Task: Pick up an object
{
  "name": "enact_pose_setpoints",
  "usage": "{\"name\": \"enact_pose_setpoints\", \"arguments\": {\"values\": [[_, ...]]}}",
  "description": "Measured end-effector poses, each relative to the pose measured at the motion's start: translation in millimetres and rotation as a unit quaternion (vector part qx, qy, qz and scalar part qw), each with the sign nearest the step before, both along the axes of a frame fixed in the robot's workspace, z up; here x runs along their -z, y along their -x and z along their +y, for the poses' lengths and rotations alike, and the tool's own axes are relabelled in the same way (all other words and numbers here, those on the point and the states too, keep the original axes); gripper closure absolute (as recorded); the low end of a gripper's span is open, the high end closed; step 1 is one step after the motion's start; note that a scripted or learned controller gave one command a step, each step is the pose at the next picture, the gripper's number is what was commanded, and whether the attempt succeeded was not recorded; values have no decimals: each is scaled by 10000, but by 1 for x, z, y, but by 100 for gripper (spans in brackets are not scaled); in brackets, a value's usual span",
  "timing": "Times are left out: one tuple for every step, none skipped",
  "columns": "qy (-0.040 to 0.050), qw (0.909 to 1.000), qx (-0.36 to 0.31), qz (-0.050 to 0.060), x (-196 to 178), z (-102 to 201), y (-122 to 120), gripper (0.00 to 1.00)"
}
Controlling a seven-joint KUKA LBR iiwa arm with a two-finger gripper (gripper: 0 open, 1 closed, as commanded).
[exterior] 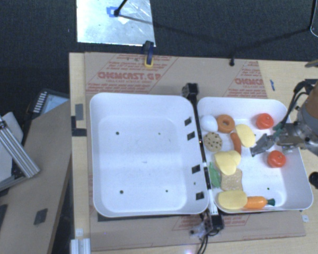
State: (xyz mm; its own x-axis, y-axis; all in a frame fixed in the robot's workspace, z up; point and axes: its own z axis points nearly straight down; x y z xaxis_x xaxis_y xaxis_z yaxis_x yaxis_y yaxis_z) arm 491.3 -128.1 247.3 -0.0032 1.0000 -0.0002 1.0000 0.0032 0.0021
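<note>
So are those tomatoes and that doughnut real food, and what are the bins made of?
Probably toys. The two tomatoes and the doughnut show flat, even colour and smooth moulded shapes, so likely plastic, though rubber is possible. The bins look like thin matt white plastic with rounded, formed rims.

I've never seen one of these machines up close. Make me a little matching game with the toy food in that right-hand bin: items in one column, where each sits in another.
Items:
1. carrot
2. white egg
3. doughnut
4. cookie

Places:
A. far left corner of the right bin
B. directly right of the egg
C. along the near edge
D. just below the egg, by the divider

Pairs: 1-C, 2-A, 3-B, 4-D
</note>
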Motion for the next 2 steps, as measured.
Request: {"name": "enact_pose_setpoints", "arguments": {"values": [[-18, 10000, -12, 62, 150, 23, -28, 0], [-8, 10000, 12, 21, 127, 27, 6, 0]]}}
